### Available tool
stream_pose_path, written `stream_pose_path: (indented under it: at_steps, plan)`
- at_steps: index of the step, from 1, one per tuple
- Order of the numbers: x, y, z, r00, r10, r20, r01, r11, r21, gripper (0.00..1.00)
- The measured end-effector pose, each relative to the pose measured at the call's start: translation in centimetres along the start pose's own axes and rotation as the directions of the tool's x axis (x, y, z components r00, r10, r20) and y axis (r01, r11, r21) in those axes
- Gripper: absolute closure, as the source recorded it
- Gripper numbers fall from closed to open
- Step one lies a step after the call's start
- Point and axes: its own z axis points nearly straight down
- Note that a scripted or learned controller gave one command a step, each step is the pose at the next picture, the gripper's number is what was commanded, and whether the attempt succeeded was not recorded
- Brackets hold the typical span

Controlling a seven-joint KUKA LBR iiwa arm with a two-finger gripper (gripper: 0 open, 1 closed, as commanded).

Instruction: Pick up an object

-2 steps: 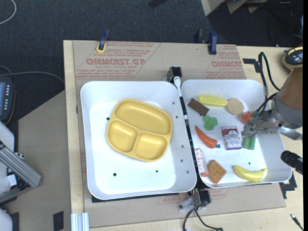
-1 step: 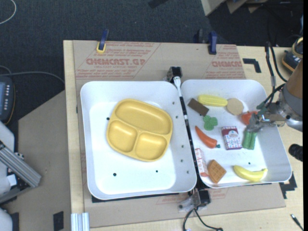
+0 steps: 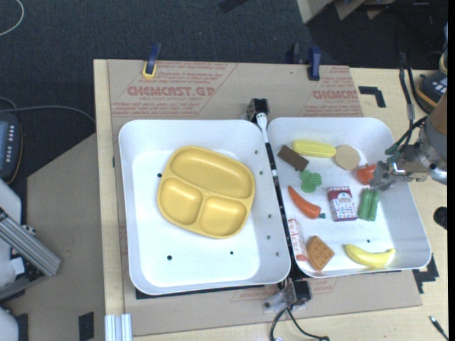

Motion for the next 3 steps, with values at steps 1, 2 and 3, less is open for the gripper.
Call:
stream_pose_path:
  at_steps: [1, 2, 3]
  plan:
    - [3.9, 2.8, 0.5, 1.000, -0.004, -0.001, 0.004, 1.000, 0.001, 1.00]
    - [8.8, 5.4, 1.3, 1.000, -0.003, -0.001, 0.003, 1.000, 0.001, 1.00]
    - [14.1, 7.0, 1.7, 1.000, -0.005, -0.003, 0.005, 1.000, 0.001, 1.00]
